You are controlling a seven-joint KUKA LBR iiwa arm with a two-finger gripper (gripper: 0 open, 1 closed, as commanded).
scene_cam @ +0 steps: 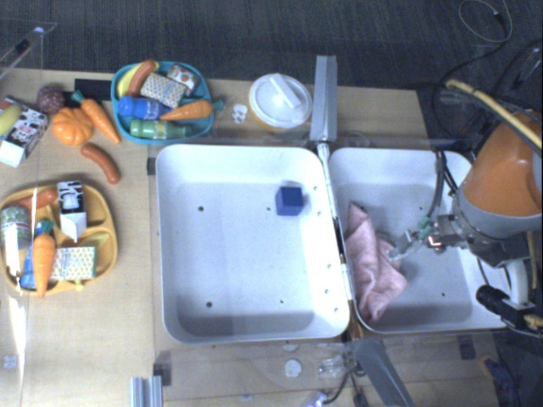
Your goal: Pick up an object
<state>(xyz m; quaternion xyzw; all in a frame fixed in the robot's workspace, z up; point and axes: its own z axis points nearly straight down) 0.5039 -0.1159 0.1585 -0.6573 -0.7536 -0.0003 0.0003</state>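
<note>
Two candidates lie before you: a blue block [290, 200] in the left bin [182, 312] and a pink cloth [373, 265] in the right bin [441, 312]. Your gripper [405, 246] sits low at the cloth's upper edge, its grip unreadable. Nothing looks lifted yet; grasp and raise remain.

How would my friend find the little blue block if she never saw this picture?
Look at the two white bins side by side and choose the left bin. The blue block sits alone on its floor, near the top right corner. The right bin holds a crumpled pink cloth instead, with the gripper beside it, so the block is the small, square, blue thing.
</note>
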